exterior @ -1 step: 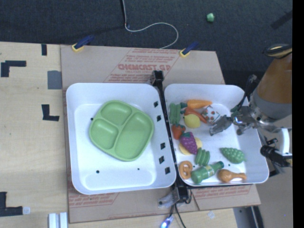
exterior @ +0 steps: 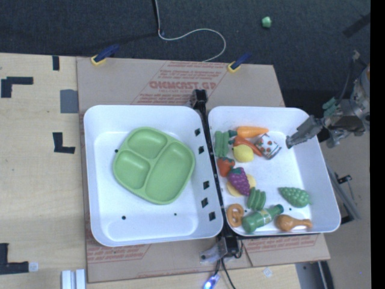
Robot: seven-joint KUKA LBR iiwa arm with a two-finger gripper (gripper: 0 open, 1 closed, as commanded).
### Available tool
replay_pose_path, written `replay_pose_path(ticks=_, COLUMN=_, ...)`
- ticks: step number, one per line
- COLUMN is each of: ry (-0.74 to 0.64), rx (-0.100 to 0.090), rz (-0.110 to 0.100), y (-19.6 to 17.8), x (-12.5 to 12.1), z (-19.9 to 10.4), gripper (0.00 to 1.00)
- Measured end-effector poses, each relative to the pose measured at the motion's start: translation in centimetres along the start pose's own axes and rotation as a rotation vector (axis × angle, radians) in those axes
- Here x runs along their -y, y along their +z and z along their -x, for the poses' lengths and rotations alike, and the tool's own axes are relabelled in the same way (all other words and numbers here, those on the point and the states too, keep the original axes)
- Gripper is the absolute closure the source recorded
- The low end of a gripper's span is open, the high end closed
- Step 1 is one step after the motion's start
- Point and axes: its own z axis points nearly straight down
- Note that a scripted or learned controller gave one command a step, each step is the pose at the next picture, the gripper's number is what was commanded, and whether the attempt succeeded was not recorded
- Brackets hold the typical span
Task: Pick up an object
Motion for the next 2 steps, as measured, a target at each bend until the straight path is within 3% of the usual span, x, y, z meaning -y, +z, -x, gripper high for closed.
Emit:
replay_pose_path(ticks=1, ry=0.003, rx=0.0, rz=-0.018, y=0.0, x=0.0, z=0.1, gripper=1.0)
replay_pose_path(ticks=2, ry=0.004, rx=0.0, rz=-0.015, y=-4.1, x=0.0, z=1.0, gripper=1.0)
